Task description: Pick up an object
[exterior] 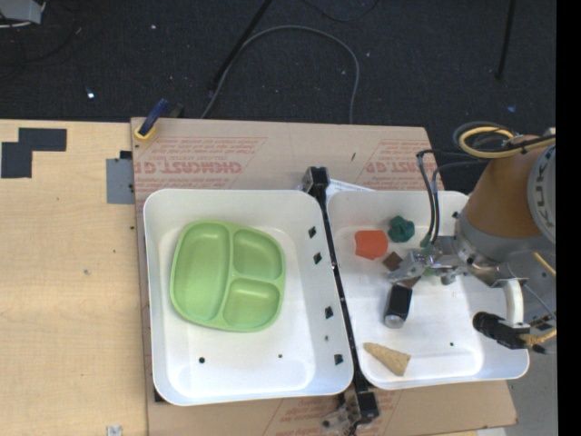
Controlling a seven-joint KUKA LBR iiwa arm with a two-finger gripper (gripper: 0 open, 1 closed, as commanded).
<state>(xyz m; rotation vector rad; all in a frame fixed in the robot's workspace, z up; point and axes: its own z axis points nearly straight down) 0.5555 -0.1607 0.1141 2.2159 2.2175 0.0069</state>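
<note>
Step in hand looked like the approach to a grasp, nothing lifted yet. The arm (508, 203) came in from the right edge and hung over the right bin (454, 357), wrist low, orange band above it, gripper (419, 269) angled down and leftward toward the middle of that bin. Whether the fingers were apart or together could not be told; the metal parts at the tip blurred into each other. No object was seen between them. Candidates lay close by: a dark cylinder (397, 305) just below the tip, lying on its side on the bin floor; a small brown piece (392, 261) just beside the tip to the left; an orange-red block (370, 244) a little farther left; a dark green lump (401, 228) above it. A tan wedge (388, 359) sat well apart near the front wall. The left bin (182, 361) held a green divided plate (229, 275), away from the arm. Judged the cylinder or brown piece the likeliest target. Next move would call for a short descent centred on one object, then closing and a straight lift; the crowding near the tip risked a glancing contact.
</note>
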